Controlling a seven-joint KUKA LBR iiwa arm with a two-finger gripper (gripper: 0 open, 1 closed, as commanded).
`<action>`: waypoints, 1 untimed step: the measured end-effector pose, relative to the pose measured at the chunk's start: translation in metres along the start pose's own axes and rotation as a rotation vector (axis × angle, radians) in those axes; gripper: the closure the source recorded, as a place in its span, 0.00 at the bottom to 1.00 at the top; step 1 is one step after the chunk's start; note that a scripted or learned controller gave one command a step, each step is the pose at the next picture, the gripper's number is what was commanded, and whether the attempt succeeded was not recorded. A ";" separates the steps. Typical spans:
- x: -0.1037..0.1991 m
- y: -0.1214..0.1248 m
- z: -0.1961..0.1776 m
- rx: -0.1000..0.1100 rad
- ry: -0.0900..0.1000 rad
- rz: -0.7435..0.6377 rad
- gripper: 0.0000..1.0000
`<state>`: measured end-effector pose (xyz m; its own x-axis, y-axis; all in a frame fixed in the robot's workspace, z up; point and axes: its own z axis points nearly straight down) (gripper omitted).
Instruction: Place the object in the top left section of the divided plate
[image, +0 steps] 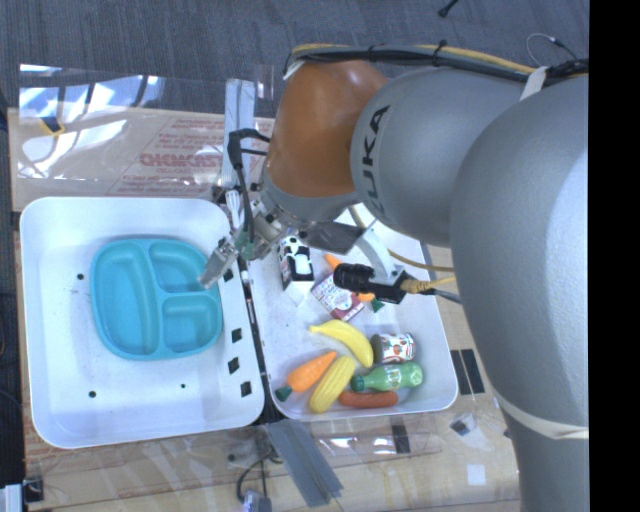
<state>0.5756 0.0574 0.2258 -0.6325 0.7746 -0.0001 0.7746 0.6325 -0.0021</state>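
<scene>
Divided plate (155, 297) in left bin, tool (222, 262) at its right edge

The divided plate (150, 300) is a light blue, rounded tray with three sunken sections, one large section along its left side and two smaller ones on its right. It lies flat and upright on the floor of the left white bin (60, 400), a little above that bin's middle, with bare white floor all around it and its right edge near the wall between the two bins. All three sections show plain blue bottoms.
</scene>
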 end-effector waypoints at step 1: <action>-0.037 -0.059 0.035 0.001 0.002 0.033 0.00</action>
<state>0.5531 -0.0083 0.1910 -0.6064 0.7952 0.0016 0.7952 0.6064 -0.0036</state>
